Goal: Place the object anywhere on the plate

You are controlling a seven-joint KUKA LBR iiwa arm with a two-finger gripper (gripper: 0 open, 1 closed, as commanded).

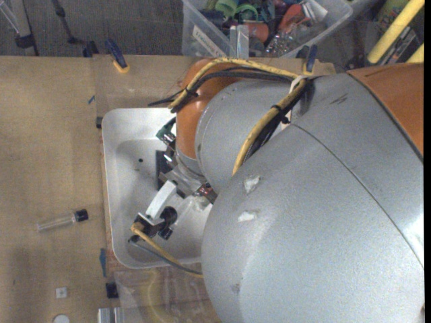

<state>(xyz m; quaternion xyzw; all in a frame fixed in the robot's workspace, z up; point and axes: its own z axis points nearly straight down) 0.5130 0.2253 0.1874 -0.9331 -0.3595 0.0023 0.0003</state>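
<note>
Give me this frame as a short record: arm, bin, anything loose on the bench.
arm: grey with an orange band, reaches from the right down into the bin
bin: white; left wall and some floor visible, the rest hidden under the arm
bench: wood
vial: clear, black cap, lying on the bench left of the bin, outside it
tub: clear, full of coloured items, at the top
task state: cannot tell; the arm covers the work area

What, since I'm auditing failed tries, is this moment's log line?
arm: reaches into white bin | end effector: state unclear | bench: capped clear tube lying left of bin
</note>
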